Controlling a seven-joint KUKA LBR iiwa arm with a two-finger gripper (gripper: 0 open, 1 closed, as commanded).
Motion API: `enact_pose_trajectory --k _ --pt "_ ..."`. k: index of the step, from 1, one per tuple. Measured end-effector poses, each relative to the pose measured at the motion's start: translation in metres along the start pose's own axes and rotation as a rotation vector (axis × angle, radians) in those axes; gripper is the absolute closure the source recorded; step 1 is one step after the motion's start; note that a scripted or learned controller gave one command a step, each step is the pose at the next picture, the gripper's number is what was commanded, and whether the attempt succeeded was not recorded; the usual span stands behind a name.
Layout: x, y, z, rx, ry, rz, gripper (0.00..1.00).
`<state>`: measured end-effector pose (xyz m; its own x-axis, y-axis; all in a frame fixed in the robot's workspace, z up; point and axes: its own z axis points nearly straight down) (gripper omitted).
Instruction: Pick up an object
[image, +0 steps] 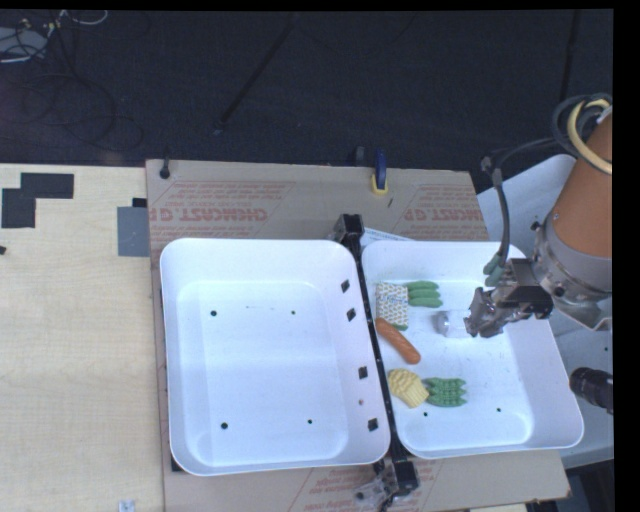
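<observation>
Currently held in the right bin (505, 405), listed from its near edge to its far edge.

1. Yellow corn piece (406, 386), close to the near left corner, just beside the divider wall.
2. Green pod cluster (446, 392), touching or nearly touching the corn on its right; which of the two cannot be told.
3. Orange carrot (398, 341), lying slantwise along the left wall, about halfway up the bin.
4. Small grey piece (441, 322), alone on the bin floor near the middle, apart from the carrot.
5. Gripper (482, 324), reaching in over the right edge and low over the floor, just beside the grey piece on its right. Whether the claw is open or closed cannot be told at this size; nothing shows inside it.
6. Chequered pale block (392, 303), by the left wall toward the far edge.
7. Second green pod (424, 294), just beside the block on its right.

Adjoining: left bin (260, 350), sharing the divider.

Step in hand, by judgement: the approach, with no object yet lifted. The grey piece is the likeliest target, being closest. The next move calls for a short shift toward the left wall to centre over that piece, then a descent and a firm close. The piece is small and looks liable to slip.
</observation>
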<state>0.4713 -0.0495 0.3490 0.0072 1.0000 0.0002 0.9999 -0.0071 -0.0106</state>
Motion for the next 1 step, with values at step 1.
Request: enact_pose_trajectory --k 1 --pt "0.0956 0.1156 -0.0650 -0.020 0.000 -0.016 1.00"
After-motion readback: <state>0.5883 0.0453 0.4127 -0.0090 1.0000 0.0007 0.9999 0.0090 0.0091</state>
